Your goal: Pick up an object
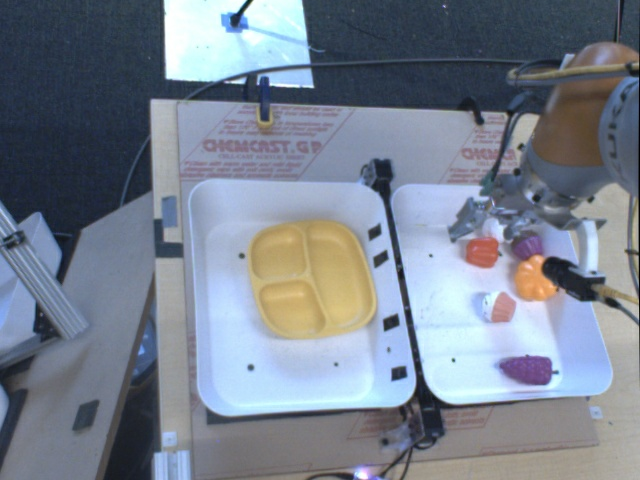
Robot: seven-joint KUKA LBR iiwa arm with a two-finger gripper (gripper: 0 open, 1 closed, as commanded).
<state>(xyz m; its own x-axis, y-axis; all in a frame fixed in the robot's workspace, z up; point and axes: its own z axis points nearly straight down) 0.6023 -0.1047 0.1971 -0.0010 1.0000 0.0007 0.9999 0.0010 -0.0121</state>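
My gripper [490, 226] hangs over the back of the right bin [440, 368], its fingers spread open with nothing between them. Just in front of it lies a small red-orange pepper [481, 252]. A small purple piece [528, 246] sits beside the right finger, with an orange fruit [533, 280] just in front of that. Nearer the front are a white and pink piece [498, 307] and a purple berry [527, 370].
The left bin [215, 368] holds a yellow divided plate [310, 276]. A black-clipped divider [395, 278] runs between the two bins. A silver metal rail [40, 278] lies on the side table at the far left.
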